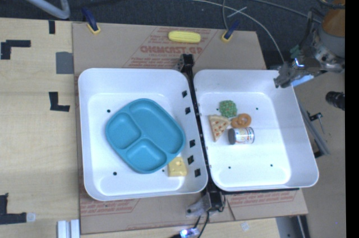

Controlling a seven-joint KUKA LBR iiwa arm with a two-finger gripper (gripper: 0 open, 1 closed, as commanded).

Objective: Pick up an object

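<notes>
We see the gripper point(287, 75) at the right bin's point(297, 175) upper right rim, apart from the can point(243, 135), its finger state impossible to tell.

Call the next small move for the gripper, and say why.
Probably slide the gripper left, over the right white bin, before any descent. It sits at that bin's upper right corner, apart from every object. The nearest cluster lies mid-bin: green broccoli-like toy, orange ring, pizza-slice toy and small silver can on its side.
</notes>
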